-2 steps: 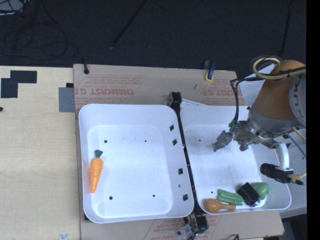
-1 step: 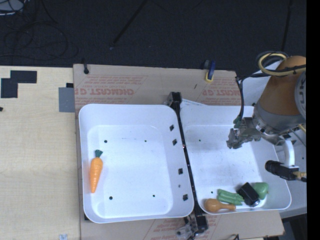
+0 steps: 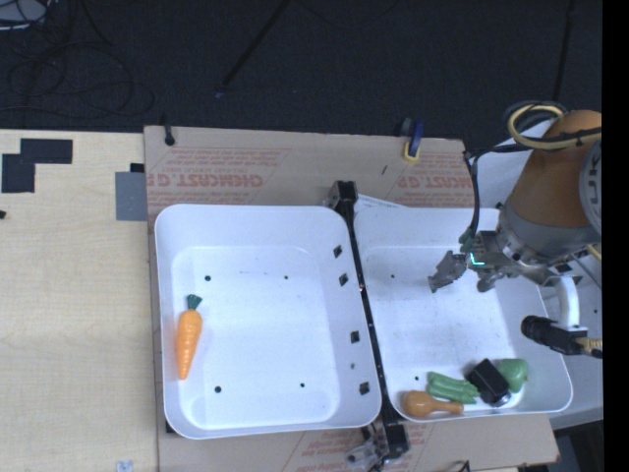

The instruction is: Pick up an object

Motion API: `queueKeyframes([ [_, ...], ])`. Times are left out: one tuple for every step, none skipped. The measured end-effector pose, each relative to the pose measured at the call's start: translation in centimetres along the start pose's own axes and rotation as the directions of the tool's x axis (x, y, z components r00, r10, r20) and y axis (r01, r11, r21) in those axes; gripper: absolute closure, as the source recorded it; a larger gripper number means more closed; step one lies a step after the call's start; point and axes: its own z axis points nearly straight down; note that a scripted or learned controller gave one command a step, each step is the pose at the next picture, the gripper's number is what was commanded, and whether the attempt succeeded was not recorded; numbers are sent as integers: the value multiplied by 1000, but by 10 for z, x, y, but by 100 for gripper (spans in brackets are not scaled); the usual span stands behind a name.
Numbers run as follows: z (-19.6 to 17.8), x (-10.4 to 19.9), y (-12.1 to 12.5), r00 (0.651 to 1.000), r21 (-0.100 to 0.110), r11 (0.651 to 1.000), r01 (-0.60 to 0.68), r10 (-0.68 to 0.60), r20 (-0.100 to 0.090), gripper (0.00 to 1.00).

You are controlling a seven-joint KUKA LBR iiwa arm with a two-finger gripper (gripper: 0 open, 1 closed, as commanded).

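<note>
My gripper (image 3: 464,278) hangs over the upper right part of the right bin (image 3: 413,264), open, with nothing between its two grey fingers (image 3: 441,275). At that bin's near right corner lies a cluster of things: a green pea pod (image 3: 450,387), a black block (image 3: 488,382), a light green piece (image 3: 513,370) and a tan, pear-shaped toy (image 3: 429,404). They lie well below the gripper in the view. An orange carrot (image 3: 188,334) with a green top lies alone at the left side of the left bin (image 3: 256,234).
A black divider bar (image 3: 358,293) runs between the two bins. Both bins rest on a cardboard sheet (image 3: 295,165). A blue and yellow clamp (image 3: 412,141) holds the sheet's far edge.
</note>
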Motion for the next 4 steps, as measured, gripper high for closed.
queueKeyframes([
  [64,61,36,1000,0,1000,8,-8,-2,0],
  [86,49,82,1000,-5,1000,6,-6,1,0],
  [75,49,80,1000,-1,1000,8,-8,1,100],
  [75,49,80,1000,-1,1000,9,-9,1,0],
])
